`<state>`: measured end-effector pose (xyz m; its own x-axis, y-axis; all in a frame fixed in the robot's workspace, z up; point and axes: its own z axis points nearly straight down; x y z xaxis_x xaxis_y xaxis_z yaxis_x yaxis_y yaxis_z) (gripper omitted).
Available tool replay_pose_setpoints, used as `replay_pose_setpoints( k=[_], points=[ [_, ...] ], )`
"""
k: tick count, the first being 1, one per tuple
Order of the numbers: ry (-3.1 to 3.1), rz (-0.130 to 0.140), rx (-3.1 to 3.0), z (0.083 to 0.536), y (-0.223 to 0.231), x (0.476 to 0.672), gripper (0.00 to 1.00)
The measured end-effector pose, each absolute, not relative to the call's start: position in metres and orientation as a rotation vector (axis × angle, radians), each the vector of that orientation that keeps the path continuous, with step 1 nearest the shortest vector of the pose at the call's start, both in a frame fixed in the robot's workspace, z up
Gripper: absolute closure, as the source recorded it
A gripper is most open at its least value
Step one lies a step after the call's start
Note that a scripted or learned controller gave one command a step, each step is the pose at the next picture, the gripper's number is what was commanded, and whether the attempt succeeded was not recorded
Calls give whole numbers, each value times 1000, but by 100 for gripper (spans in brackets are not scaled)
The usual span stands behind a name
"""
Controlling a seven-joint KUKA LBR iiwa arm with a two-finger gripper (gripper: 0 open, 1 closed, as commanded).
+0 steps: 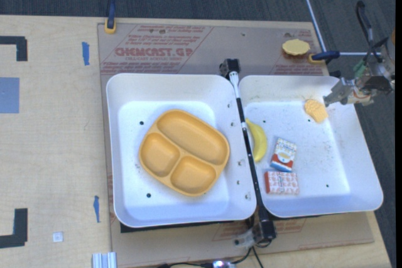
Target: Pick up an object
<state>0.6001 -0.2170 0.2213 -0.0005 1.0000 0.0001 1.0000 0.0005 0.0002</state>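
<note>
Over the right bin's far right corner you have the gripper [331,97], reaching in from the right edge. Fingers: you can't tell from this angle whether they're spread or pressed together, too small and blurred. One small yellow-orange piece [316,110] sits just beside the fingertips, on the bin floor near the far wall; touching or apart, you can't tell.

Count for you:
- Two white bins, side by side. Left bin [119,135], right bin [358,160].
- Left bin: one yellow tray [183,152] with three compartments, lying tilted across the middle.
- Right bin: four things. The yellow-orange piece up top; one banana [257,140] along the left wall, beside the divider; one small carton [283,155] with red, white and blue print, near the middle; one red-and-white packet [281,182] just below the carton.
- Outside the bins: one round yellow piece [296,48] on the brown board [157,50] behind the right bin, next to a blue clamp [323,56].

Carton and packet are near each other, close to the banana's lower end, well apart from the gripper.
</note>
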Motion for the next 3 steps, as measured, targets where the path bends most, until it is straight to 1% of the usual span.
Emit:
replay_pose_setpoints(
  k=[1, 2, 3],
  points=[
    [2224, -1, 2222, 104, -172, 592, 0],
    [2221, 3, 2219, 86, -116, 545, 0],
    [2220, 6, 2219, 87, -100, 493, 0]
  ],
)
